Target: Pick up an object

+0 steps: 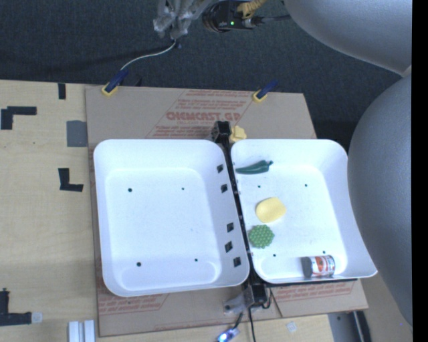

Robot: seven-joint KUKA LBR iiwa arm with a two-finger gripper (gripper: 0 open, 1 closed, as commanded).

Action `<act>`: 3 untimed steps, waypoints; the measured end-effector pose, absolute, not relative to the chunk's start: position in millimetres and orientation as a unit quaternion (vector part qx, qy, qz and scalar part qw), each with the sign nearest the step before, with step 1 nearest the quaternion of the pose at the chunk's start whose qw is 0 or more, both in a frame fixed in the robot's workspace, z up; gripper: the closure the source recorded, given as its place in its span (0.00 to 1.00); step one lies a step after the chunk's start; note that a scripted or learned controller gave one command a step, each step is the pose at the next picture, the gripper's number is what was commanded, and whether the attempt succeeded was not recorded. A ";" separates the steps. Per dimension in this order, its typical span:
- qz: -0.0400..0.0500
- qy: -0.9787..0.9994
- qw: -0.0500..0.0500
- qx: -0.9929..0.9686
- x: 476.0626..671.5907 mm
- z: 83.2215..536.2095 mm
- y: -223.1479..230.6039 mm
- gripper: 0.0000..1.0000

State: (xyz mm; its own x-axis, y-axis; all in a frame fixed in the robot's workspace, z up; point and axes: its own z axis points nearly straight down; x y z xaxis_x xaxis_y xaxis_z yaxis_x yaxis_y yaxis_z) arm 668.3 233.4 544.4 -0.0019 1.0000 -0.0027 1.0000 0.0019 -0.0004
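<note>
Just four objects in right bin (334, 174)

Smooth rounded grey arm (391, 153); pale glossy casing.

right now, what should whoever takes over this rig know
Gripper: up at the top of the view, beyond the bench, away from both bins; whether open or shut is unclear.
Right bin holds a green pepper, a yellow piece, a green bumpy ball and a small can lying on its side in the near corner.
Done: nothing lifted.
Left: descend on one object and pick it up.
</note>
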 end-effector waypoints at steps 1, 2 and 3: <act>-0.008 0.707 -0.003 0.707 667.4 410.5 232.4 1.00; 0.006 0.708 0.003 0.706 667.6 542.9 233.9 1.00; -0.001 0.710 -0.002 0.704 525.7 537.3 235.1 1.00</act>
State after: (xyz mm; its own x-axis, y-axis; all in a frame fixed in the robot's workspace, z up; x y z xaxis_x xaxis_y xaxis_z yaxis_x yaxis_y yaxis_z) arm 525.7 235.1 537.3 -0.0087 1.0000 0.0021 1.0000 0.0087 -0.0038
